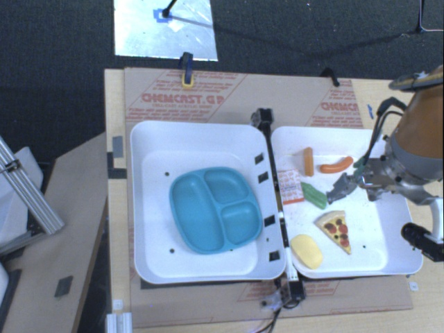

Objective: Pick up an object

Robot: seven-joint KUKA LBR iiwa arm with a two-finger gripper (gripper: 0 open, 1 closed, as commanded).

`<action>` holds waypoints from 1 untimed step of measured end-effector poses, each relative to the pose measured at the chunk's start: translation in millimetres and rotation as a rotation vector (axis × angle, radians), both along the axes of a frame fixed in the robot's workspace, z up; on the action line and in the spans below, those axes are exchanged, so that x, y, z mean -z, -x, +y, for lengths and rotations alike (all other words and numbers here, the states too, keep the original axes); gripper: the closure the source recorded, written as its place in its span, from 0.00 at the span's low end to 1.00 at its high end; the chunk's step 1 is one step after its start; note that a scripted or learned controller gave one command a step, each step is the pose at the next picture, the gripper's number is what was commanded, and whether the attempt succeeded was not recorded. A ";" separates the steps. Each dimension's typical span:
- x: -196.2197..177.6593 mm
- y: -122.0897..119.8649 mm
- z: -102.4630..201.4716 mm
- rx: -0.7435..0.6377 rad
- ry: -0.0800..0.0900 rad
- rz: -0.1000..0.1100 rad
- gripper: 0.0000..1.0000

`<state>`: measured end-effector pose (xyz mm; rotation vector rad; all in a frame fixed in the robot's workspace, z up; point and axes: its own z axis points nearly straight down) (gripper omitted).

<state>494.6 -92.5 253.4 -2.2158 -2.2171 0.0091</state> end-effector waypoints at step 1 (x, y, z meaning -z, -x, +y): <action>-5.0 -1.9 0.2 -0.002 0.001 -0.011 0.00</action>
